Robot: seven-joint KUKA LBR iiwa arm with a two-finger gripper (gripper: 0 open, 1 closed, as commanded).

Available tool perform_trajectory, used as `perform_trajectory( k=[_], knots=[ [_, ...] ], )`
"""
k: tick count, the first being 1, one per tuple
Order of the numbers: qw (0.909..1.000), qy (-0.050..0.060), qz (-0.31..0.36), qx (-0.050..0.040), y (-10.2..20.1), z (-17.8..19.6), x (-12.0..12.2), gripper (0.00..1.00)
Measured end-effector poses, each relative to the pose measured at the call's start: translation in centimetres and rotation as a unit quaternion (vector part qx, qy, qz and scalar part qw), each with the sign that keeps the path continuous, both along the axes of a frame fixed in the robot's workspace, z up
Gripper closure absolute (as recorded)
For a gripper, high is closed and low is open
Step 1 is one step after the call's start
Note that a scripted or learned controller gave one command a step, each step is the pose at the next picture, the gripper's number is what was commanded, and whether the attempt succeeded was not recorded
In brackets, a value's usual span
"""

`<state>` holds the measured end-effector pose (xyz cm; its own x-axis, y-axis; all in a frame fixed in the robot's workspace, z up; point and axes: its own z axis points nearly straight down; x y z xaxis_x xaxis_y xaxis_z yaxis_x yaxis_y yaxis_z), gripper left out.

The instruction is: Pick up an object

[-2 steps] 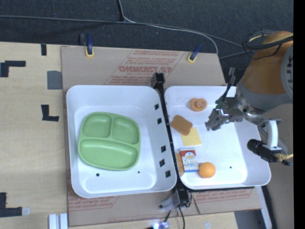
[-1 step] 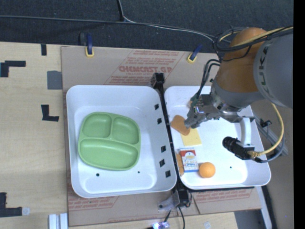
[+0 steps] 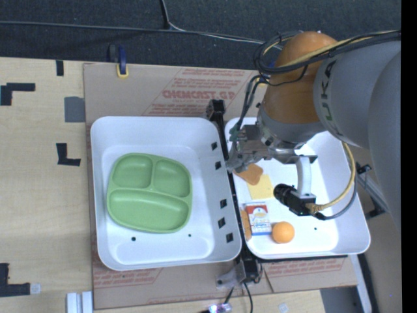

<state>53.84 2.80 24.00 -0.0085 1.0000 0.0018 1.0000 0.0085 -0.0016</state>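
Note:
My gripper is low over the left end of the right bin, next to the wall between the two bins. Right under its tip lies an orange-brown piece, touching or nearly touching it; whether it is gripped is hidden. A pale yellow block lies against that piece on its near side. Nearer the front sit a small red and white box and an orange ball.
The left bin holds a green divided plate. The arm's orange band and grey body cover the right bin's back and right side. A black fitting with a cable hangs over the bin's middle.

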Motion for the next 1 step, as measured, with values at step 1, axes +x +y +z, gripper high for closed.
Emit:
perform_trajectory(
  k=[1],
  knots=[
    [1.0000, 0.000, 0.000, -0.0002, 5.40, -0.37, 1.70, 1.00]
  ],
)
